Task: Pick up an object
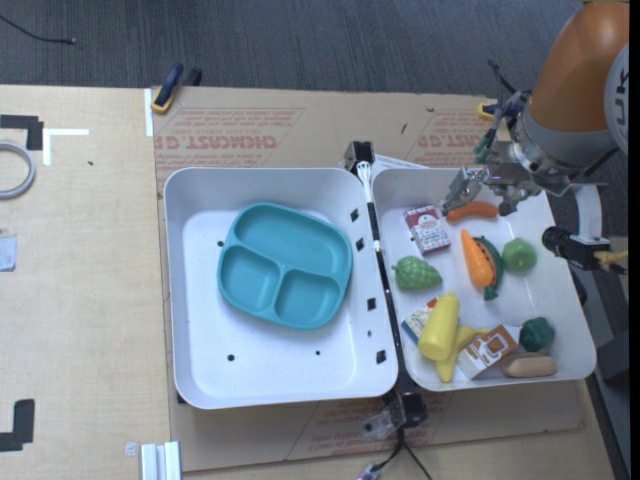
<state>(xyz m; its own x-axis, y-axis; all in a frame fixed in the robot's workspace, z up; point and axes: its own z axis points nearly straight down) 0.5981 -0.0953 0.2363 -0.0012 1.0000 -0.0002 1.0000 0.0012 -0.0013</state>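
We see the gripper (pixel 478 196) over the right bin's (pixel 570 298) far end, its jaws pinching a small orange sausage-shaped toy (pixel 472 209), lifted just beside the little red-and-white box (pixel 429 230).

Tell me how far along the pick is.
Done: the gripper has reached the right bin's far end. In hand: it sits right at a small orange item, though a grip can't be confirmed. Left: lifting it clear. The carrot, yellow bottle and the other items lie loose.
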